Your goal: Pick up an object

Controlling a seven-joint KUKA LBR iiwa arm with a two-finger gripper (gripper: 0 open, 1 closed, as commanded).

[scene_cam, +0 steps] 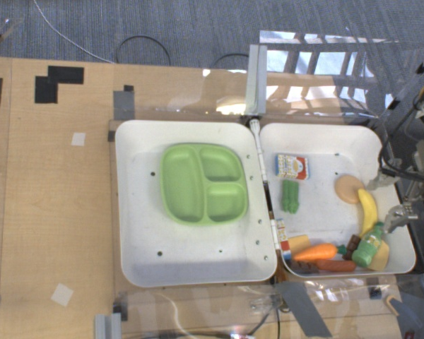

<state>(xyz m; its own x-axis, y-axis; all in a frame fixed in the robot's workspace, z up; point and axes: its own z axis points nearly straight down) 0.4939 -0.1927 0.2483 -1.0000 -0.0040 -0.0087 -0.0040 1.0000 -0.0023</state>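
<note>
The right bin (325, 141) holds several toy foods. A small white, red and blue carton (292, 166) lies near its back left, with a green pickle (290, 196) just in front of it. A tan round cookie (349, 188) touches a yellow banana (368, 210). Along the front wall lie an orange carrot (316, 252), a brown sausage (333, 265) and a green bottle (367, 249) beside a yellow piece (381, 257). My gripper (398, 217) hangs over the bin's right rim, just right of the banana, with grey arm parts behind it.
The left bin (138, 189) bears a green divided plate (202, 183). A metal divider post (256, 83) stands behind the seam between the bins. Cables and dark hardware (410, 154) crowd the right edge. Wooden bench (49, 203) extends to the left.
</note>
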